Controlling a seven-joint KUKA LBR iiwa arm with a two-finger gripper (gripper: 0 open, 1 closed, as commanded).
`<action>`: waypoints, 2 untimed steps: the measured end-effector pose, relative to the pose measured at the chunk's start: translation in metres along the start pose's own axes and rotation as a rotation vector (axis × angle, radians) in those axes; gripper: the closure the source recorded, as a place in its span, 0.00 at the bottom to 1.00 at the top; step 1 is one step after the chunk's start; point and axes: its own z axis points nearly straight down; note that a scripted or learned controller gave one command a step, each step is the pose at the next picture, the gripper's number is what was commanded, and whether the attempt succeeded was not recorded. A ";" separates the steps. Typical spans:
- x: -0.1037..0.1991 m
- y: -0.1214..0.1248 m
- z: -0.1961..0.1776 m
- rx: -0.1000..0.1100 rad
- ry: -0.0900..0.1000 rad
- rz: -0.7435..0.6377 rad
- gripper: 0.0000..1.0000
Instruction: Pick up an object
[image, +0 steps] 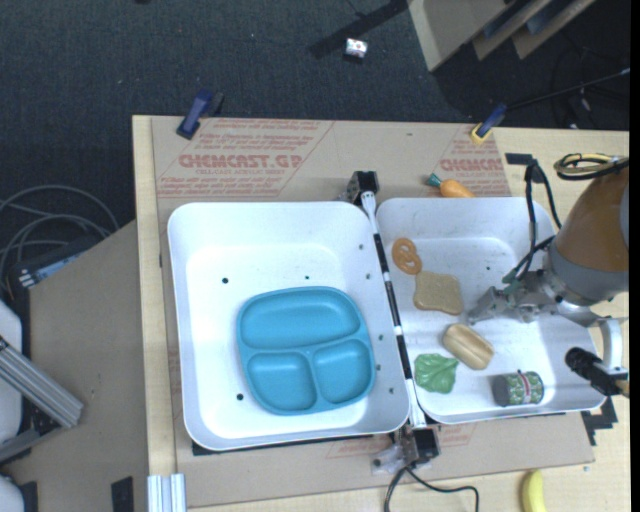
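Two white bins sat side by side on the bench; the left bin (200, 300) bore a blue divided tray (305, 347), and the right bin (470, 215) bore the loose things to pick from. A pretzel (406, 255) lay at the far left of that bin, a slice of toast (438, 293) just nearer, then a bread roll (468, 346), with a green leaf (436, 371) and a small can (517, 388) along the near edge. The gripper (492, 303) hung low over the bin, just right of the toast and just beyond the roll, probably lined up for one of them. Whether it was parted or closed I could not tell; nothing visibly sat within it.
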 end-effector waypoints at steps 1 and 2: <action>0.075 -0.024 0.000 0.004 0.006 -0.003 0.00; 0.091 -0.042 0.000 0.004 0.005 -0.002 0.00</action>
